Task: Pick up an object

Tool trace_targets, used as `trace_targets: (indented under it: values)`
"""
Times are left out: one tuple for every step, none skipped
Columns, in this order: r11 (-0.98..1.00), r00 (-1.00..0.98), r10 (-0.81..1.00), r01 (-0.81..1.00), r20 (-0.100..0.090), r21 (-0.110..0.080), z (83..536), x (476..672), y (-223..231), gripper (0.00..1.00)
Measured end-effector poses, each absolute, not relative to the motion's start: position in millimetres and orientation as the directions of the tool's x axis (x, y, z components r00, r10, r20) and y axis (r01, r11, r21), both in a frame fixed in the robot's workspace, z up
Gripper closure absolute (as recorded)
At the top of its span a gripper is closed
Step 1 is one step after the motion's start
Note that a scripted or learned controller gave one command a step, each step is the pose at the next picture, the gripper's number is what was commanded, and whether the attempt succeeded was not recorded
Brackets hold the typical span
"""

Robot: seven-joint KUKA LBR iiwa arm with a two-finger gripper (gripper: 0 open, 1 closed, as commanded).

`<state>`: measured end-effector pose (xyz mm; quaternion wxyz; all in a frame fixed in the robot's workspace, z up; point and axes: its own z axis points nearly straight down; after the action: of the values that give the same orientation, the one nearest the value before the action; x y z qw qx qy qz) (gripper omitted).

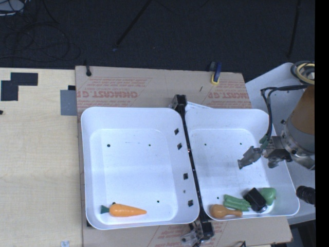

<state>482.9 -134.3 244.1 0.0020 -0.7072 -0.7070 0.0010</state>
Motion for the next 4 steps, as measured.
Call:
trace_targets:
  values:
    - [0.012, -0.012, 1.0, 1.0, 0.002, 0.009, 337.9, 536.3, -37.4, 0.0]
    - [0.006, -0.006, 1.0, 1.0, 0.001, 0.017, 519.5, 555.2, 14.0, 0.0]
    - [-0.005, 0.005, 1.0, 1.0, -0.003, -0.004, 474.4, 613.9, -55.2, 0.0]
    - [0.001, -0.001, 1.0, 1.0, -0.002, 0.003, 540.5, 637.1, -40.1, 0.0]
